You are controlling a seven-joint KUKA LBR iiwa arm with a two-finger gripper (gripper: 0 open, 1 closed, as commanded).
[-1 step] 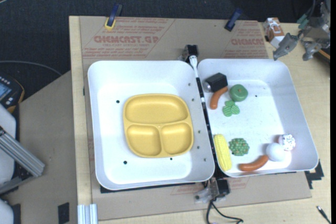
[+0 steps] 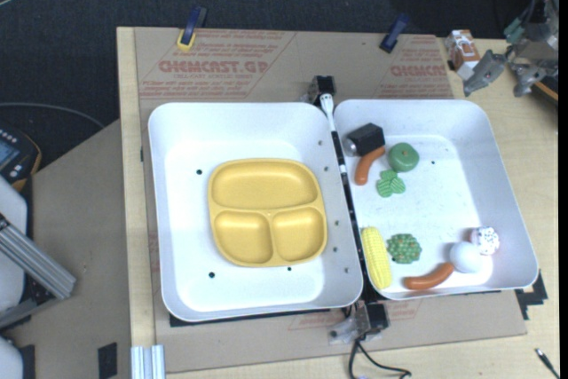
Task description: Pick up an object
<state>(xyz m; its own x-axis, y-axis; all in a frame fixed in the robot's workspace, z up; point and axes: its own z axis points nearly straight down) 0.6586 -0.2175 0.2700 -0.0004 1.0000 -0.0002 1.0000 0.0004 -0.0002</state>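
Note:
The right bin [image 2: 497,155] holds several small toys. A black block [image 2: 365,138], an orange sausage [image 2: 366,164], a round green piece [image 2: 404,157] and a green leafy piece [image 2: 390,185] lie near its back left. Along its front edge are a yellow corn cob [image 2: 376,256], a broccoli floret [image 2: 405,248], a second orange sausage [image 2: 428,280], a white ball [image 2: 469,258] and a small speckled white piece [image 2: 486,237]. My gripper [image 2: 506,67] hangs beyond the right bin's back right corner, well away from all the toys, with nothing seen in it.
A yellow divided plate [image 2: 266,210] lies in the middle of the left bin [image 2: 177,155]. Clamps [image 2: 189,29] hold the cardboard sheet at the back. A small box [image 2: 460,49] sits on the bench near the gripper. A black divider clip [image 2: 324,89] joins the bins.

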